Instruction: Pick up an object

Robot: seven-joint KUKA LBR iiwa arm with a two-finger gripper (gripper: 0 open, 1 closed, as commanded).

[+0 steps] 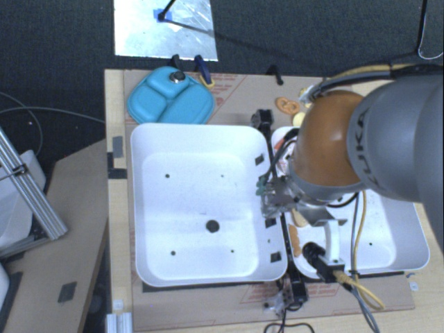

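The arm hangs over the right bin's left edge, hiding its gripper (open or closed, I cannot tell). A small dark object lies near the left bin's middle.

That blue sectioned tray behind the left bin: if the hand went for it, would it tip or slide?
The blue tray looks like thin moulded plastic, so probably light and fairly stiff. It lies flat and wide on the bench, so tipping seems unlikely. Its smooth rounded rim may slip under a push.
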